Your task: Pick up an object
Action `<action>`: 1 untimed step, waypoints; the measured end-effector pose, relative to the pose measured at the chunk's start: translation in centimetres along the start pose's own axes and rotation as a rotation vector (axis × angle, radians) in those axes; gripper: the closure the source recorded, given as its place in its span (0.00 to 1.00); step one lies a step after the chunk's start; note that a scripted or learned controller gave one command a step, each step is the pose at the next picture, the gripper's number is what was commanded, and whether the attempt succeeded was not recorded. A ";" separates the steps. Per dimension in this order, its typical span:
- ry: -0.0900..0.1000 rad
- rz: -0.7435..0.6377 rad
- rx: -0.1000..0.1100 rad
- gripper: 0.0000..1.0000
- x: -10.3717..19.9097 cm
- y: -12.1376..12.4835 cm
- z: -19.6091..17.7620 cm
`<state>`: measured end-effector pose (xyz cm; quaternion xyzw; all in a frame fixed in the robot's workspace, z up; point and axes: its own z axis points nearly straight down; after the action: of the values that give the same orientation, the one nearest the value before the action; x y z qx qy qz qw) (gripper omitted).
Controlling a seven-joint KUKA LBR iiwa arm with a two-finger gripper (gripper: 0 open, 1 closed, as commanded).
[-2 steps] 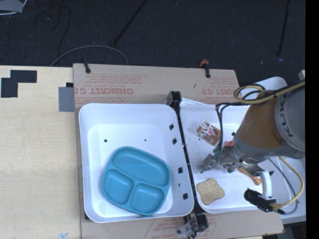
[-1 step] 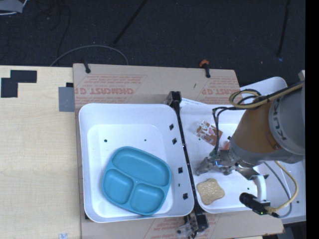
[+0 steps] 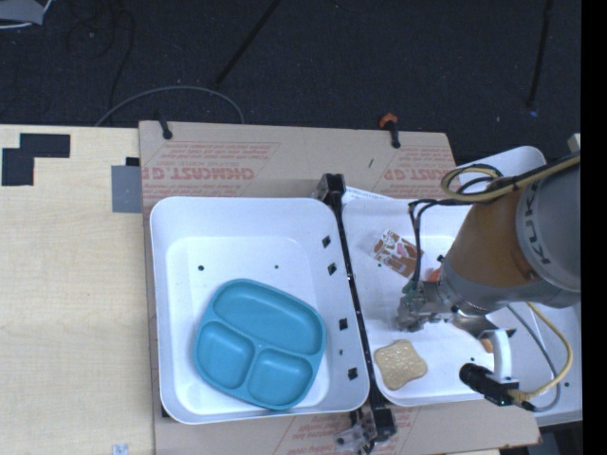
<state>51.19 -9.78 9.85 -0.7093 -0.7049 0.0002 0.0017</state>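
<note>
We see the gripper [image 3: 410, 313] low in the right bin [image 3: 365, 245], its grip state impossible to tell, poised between a toast slice [image 3: 399, 363] and a snack packet [image 3: 395, 250], so it may close on nothing.

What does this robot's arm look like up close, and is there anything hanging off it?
The arm is a thick, rounded grey tube with an orange band above the wrist. Dark lettering runs along the grey part. Black and yellow cables loop around it. Its gripper is a small dark metal piece at the tip.
</note>
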 end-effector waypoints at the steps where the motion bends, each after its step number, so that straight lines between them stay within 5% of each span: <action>1: -0.001 -0.008 -0.003 1.00 0.8 -0.2 -5.7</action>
<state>50.97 -8.95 15.56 -0.7066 -0.7076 -0.0005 0.0001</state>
